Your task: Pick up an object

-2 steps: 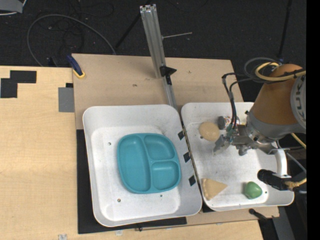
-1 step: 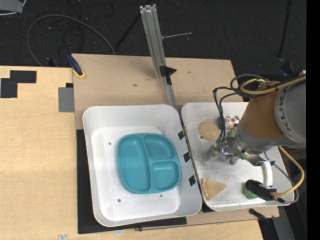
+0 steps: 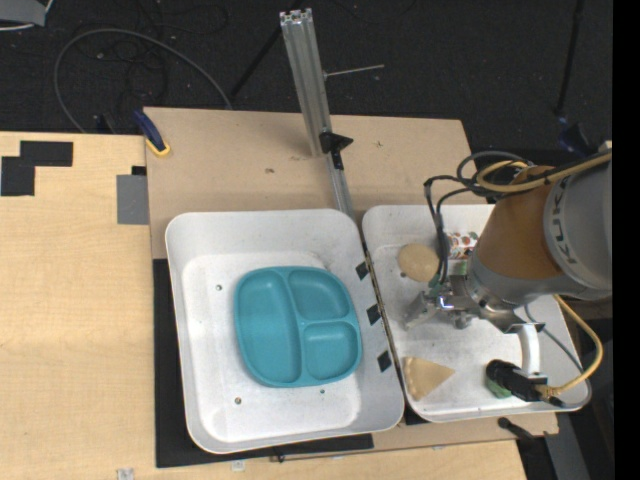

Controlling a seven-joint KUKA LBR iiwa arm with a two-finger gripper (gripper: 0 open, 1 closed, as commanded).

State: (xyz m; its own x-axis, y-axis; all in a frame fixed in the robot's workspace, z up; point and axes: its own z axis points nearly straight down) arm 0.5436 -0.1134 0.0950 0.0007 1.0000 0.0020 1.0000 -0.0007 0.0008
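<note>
A wooden bench point(image 3: 70, 268) bears two white bins point(image 3: 200, 268); the jaws' point(image 3: 432, 306) state is unclear.

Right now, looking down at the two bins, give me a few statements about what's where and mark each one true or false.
1. The teal divided plate lies in the left bin. True.
2. The plate has three compartments. True.
3. The gripper hangs over the left bin. False: it is over the right bin, near a round tan piece.
4. A tan wedge-shaped piece lies on the teal plate. False: it lies on the right bin's floor, near its front.
5. The arm enters from the right. True.
</note>
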